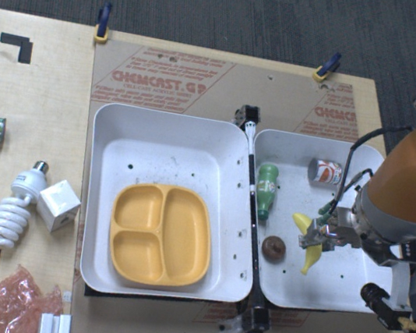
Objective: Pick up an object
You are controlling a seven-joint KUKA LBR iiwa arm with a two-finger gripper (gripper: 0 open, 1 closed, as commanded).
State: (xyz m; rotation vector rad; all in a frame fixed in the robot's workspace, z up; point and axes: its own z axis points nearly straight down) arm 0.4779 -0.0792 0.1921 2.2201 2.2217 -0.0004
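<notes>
Camera view: two white bins (102,184) are seen side by side — a yellow divided plate (161,234) lies in the left one. Gripper (321,234) is positioned over the right bin, at the banana (310,246); jaw state can't be told. Green bottle (266,189), can (325,172) and brown ball (274,249) are nearby.
</notes>
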